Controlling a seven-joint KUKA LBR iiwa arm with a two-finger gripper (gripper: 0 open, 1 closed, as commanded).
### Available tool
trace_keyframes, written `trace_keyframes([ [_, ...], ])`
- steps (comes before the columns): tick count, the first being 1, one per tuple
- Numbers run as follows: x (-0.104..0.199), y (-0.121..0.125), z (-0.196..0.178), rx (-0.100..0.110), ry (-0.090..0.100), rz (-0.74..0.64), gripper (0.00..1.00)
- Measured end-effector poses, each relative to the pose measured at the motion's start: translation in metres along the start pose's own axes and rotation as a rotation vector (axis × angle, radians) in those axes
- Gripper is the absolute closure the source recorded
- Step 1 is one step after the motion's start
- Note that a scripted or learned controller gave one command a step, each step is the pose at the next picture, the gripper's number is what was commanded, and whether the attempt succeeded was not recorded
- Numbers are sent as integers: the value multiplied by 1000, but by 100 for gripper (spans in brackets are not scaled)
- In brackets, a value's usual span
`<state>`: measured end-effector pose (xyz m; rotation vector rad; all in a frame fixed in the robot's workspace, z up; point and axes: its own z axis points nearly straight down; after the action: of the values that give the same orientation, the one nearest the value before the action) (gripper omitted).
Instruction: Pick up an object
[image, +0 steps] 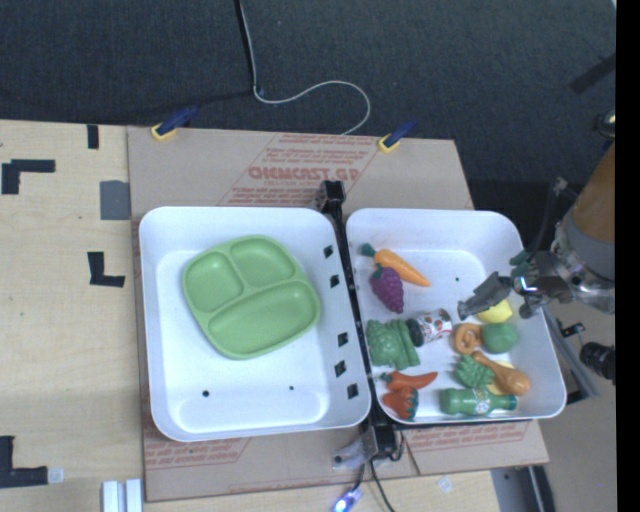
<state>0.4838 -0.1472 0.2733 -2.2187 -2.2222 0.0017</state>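
Observation:
The right bin (440, 225) holds several toy foods: a carrot (400, 266), a purple grape bunch (388, 289), a green broccoli piece (391, 342), a small bottle (434, 326), a yellow lemon (496, 313), a green ball (501, 337), an orange ring (467, 339), a red pepper (405, 381) and a green bottle (476, 402). My gripper (492, 295) hangs over the bin's right side, just above the lemon, fingers spread with nothing between them.
The left bin (160, 300) bears a green divided plate (250, 295). A black divider with clips (345, 300) runs between the bins. Both bins rest on a cardboard sheet (290, 170). A white cable (300, 95) loops behind.

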Motion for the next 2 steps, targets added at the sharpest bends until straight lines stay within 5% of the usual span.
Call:
trace_keyframes([
  [1, 46, -2, 194, 7, 2, -2, 0],
  [2, 44, -1, 177, 2, 1, 0, 100],
])
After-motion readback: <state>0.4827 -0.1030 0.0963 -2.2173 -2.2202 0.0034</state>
